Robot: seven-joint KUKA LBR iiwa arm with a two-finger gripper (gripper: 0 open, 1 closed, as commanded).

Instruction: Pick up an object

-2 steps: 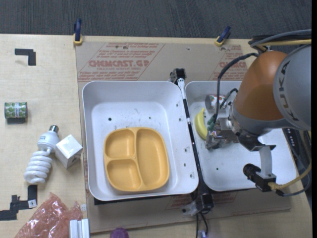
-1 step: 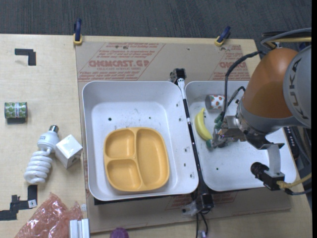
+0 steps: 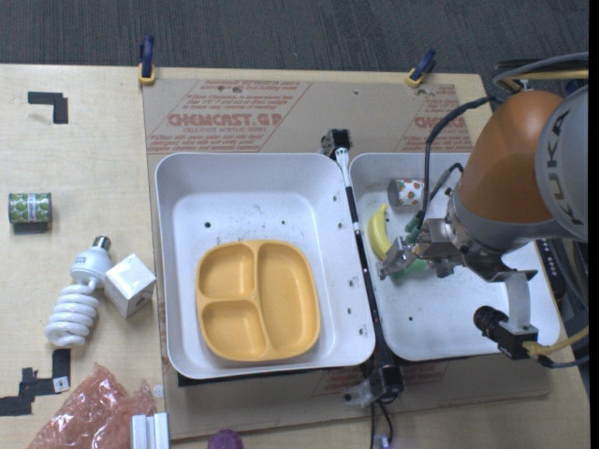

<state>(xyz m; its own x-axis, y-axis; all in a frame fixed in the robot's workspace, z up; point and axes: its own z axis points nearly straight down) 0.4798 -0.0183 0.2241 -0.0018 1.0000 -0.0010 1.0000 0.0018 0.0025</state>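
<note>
Nearest the camera, along the bottom edge, a pink mesh bag (image 3: 94, 410) is lying at the left beside a small white block (image 3: 150, 430), and a purple scrap (image 3: 225, 440) is peeking in. Above them a spiral bulb (image 3: 77, 299) is resting against a white cube (image 3: 129, 284).

In the left bin (image 3: 178, 195) a yellow divided tray (image 3: 257, 299) is sitting toward the near side. In the right bin (image 3: 468, 330) the gripper (image 3: 404, 255) is hanging low over the floor near the divider, with a green thing (image 3: 412, 267) right at its tip; whether the claw is open or closed on it I cannot tell, since the arm (image 3: 515, 171) is covering much of that bin. A banana (image 3: 378, 232) is lying just left of the gripper, along the divider, and a small spotted cup (image 3: 409, 192) is standing just behind it.

Farther off, a green can (image 3: 30, 210) is lying on the far left of the bench, with a black bracket (image 3: 49, 105) beyond it. Two clamps, (image 3: 146, 61) and (image 3: 421, 65), are pinching the brown board (image 3: 234, 110) at its far edge.
</note>
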